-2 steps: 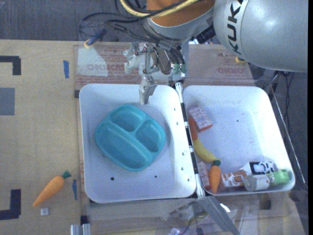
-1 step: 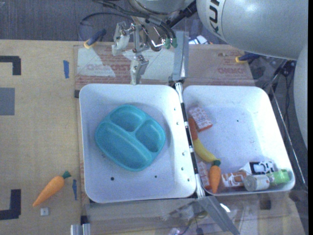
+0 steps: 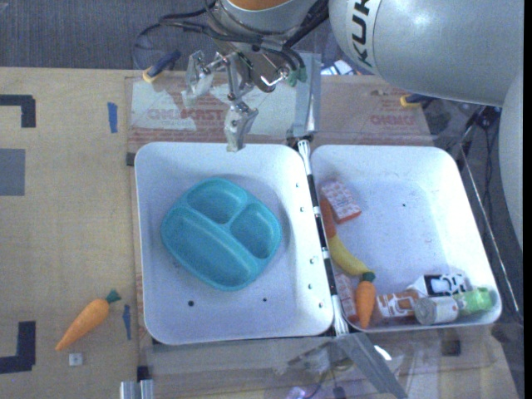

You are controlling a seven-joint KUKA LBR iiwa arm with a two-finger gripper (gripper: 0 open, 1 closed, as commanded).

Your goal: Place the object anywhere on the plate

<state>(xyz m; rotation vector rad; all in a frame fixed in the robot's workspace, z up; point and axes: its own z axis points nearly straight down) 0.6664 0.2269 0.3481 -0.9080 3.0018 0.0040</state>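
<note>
A teal plate (image 3: 220,233) with three compartments lies in the left bin (image 3: 158,173), and nothing rests on it. My gripper (image 3: 213,118) hangs above the far rim of that bin, beyond the plate. Its fingers are spread open with nothing between them. In the right bin (image 3: 416,173) lie a red and white packet (image 3: 341,199), a banana (image 3: 347,258), a small carrot (image 3: 364,299), an orange packet (image 3: 395,304), a black and white carton (image 3: 445,284) and a green-capped bottle (image 3: 453,307).
A second carrot (image 3: 83,321) lies on the wooden bench, left of the left bin. The divider (image 3: 314,223) between the bins runs front to back. The arm's grey body (image 3: 432,32) looms over the far right.
</note>
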